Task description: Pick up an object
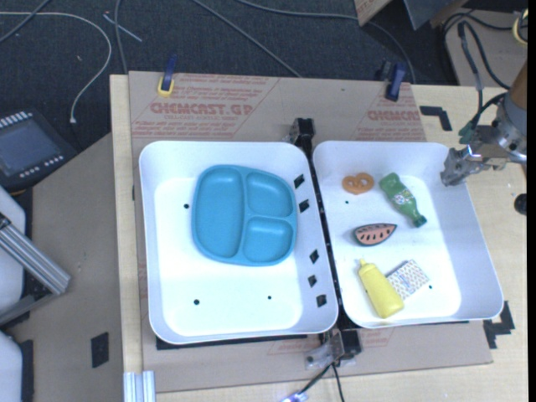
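Observation:
The right bin (469,224) holds several small objects: a pretzel (358,182), a green bottle (402,198), a watermelon slice (373,234), a yellow mustard bottle (379,289) and a small patterned packet (407,278). My gripper (459,167) hangs over the right bin's upper right corner, to the right of the green bottle and apart from every object. Nothing shows between its tips.
A blue divided plate (244,214) lies in the left bin (167,291). Black clips line the seam between the bins. Cables run across the dark floor at the back, and clamps hold the bench's far edge.

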You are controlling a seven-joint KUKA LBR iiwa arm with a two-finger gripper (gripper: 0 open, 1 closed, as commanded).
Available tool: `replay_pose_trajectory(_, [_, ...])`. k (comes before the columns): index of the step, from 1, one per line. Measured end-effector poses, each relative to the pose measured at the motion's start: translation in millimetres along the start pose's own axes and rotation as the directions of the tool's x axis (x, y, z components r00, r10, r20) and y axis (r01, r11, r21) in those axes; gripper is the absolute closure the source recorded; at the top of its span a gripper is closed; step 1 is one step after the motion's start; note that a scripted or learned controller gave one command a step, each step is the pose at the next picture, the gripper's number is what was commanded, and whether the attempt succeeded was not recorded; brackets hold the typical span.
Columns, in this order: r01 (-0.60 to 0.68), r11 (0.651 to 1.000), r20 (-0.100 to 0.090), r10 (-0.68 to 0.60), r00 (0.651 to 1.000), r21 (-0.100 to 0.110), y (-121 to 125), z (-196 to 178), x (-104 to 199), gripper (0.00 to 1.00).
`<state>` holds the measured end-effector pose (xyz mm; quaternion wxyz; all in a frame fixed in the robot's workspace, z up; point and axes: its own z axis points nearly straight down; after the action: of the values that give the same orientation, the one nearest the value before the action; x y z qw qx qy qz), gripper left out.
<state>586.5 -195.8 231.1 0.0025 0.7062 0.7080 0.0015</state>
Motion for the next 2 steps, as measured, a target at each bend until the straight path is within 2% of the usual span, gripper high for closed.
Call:
replay_pose_trajectory(1, [-0.001,1.000,0.000,0.001,1.000,0.000,2,-38,0,1.00])
replay_pose_trajectory(2, [0.004,1.000,-0.004,-0.004,1.000,0.007,4,-32,63,1.00])
